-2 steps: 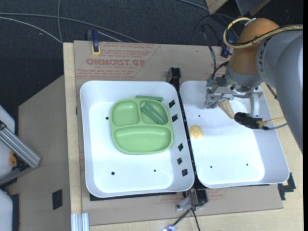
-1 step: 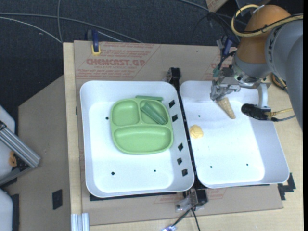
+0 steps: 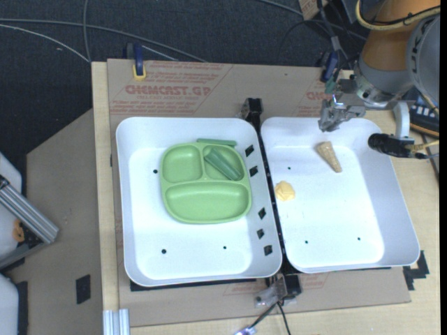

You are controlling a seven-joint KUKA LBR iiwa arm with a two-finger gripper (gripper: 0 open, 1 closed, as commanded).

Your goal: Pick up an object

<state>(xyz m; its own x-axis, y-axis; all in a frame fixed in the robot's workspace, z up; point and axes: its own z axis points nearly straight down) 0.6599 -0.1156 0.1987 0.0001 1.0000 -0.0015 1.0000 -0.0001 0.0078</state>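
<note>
Starting at the left, I see the left bin point(image 3: 140, 208) carrying a green divided plate point(image 3: 205, 187), with a darker green piece point(image 3: 223, 161) lying in its upper right compartment. None of that is near my arm. Crossing the seam into the right bin point(image 3: 370, 236), a small yellow lump point(image 3: 284, 191) sits close to the inner wall, and further right and up lies a tan cone point(image 3: 330, 155), the object I judge most reachable. Its long axis runs on a diagonal, narrow end toward the upper left, broad end toward the lower right. The gripper point(image 3: 330, 121) hangs at the bin's far rim, just above the cone in this view, so the cone lies just toward the near side of the bin from the pincer, a short way off and not touching it. I cannot tell how wide the pincer stands; nothing is visibly held. To me, the coming move turns on dropping toward the cone and closing across its diagonal axis.
</note>
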